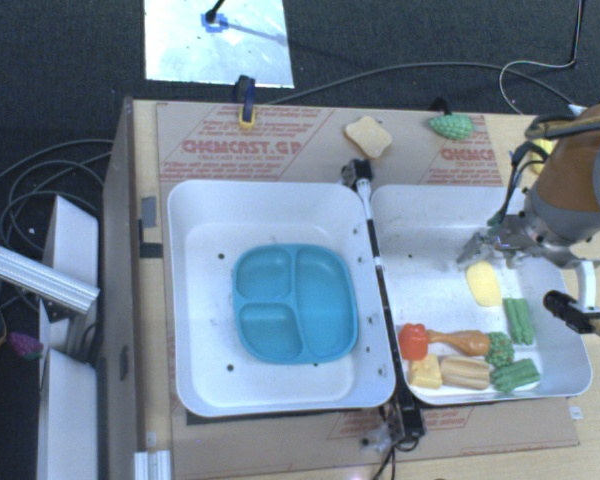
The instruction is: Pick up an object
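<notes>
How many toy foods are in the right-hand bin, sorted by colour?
Yellow: 2, the pale yellow lemon-shaped toy and yellow cheese wedge.
Green: 3, the green bean pod, green broccoli piece and green leafy piece.
Red: 1, the red tomato.
Brown: 2, the brown drumstick and tan bread roll.
Total: 8.

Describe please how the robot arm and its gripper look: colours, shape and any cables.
The arm is a thick rounded body, grey, with a broad orange band above the wrist. Thin cables loop beside it on its left in this view. The gripper below is small and metallic grey, with slim fingers. A black part juts out lower right.
</notes>
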Motion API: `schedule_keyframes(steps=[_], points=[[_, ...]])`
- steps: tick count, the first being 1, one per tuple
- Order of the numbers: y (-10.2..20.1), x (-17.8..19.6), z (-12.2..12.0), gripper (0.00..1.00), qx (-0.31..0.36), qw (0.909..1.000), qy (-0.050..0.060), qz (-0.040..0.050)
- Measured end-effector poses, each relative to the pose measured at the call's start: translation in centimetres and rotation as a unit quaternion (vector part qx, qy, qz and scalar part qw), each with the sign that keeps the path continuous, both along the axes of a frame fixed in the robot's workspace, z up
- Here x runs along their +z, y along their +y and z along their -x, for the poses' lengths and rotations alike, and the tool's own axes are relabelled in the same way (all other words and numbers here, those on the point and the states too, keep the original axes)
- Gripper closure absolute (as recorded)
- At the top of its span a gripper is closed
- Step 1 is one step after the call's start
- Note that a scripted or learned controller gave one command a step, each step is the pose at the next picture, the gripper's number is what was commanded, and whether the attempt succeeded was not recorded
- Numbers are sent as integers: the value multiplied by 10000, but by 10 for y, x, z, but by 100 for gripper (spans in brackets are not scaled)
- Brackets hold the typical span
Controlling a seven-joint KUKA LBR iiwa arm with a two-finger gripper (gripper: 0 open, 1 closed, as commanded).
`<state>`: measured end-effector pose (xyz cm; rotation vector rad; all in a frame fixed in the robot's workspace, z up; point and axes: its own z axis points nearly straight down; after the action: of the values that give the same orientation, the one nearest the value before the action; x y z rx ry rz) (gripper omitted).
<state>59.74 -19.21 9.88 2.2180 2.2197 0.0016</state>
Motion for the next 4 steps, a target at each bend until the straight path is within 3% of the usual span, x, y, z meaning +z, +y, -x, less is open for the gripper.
schedule_keyframes(steps=[1, 2, 4], points=[[23, 6, 9, 0, 15, 10000, 11, -11], [58, -14, -47, 0, 15, 10000, 3, -7], [17, -14, -3, 0, 1, 10000, 16, -2]])
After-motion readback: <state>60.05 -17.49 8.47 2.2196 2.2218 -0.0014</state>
